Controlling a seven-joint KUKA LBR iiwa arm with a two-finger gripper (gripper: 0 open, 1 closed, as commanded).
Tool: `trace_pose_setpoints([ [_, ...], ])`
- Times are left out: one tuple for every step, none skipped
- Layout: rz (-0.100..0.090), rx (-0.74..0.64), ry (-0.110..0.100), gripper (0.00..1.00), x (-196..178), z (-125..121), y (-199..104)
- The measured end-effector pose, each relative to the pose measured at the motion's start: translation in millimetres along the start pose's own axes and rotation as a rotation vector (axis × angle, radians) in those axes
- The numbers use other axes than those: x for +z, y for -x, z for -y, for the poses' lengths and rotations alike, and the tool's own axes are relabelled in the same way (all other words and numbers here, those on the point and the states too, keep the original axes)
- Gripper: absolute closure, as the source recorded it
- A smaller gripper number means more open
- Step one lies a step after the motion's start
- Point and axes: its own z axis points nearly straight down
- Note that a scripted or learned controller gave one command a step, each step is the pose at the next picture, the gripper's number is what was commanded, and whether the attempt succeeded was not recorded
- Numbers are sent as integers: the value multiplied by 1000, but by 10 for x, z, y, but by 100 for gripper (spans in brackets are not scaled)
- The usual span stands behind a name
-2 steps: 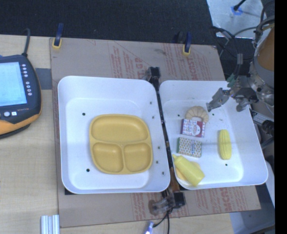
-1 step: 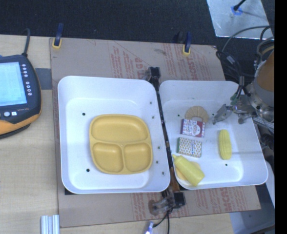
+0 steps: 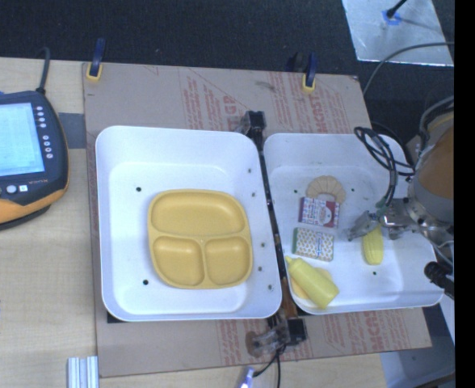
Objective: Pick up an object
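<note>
Two bins on the bench point(image 3: 35, 297): the left bin point(image 3: 116, 297) holds a yellow divided plate point(image 3: 199, 238); the right bin point(image 3: 399, 293) holds my targets. My fingers point(image 3: 372, 226) sit low, just left of a small yellow corn piece point(image 3: 372, 247); whether they are wide or narrow I cannot tell. Recommended: centre squarely over the corn, then close firmly.

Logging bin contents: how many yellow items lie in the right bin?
2: a larger yellow block at the near-left corner, a small yellow piece beside the tool. The arm may hide more.
</note>
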Motion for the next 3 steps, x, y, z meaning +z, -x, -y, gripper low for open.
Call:
trace_pose_setpoints([
  [2,-3,0,100,-110,-5,12],
  [0,-4,1,100,-5,-21,-668],
  [-2,-2,7,100,-1028,-493,-1439],
])
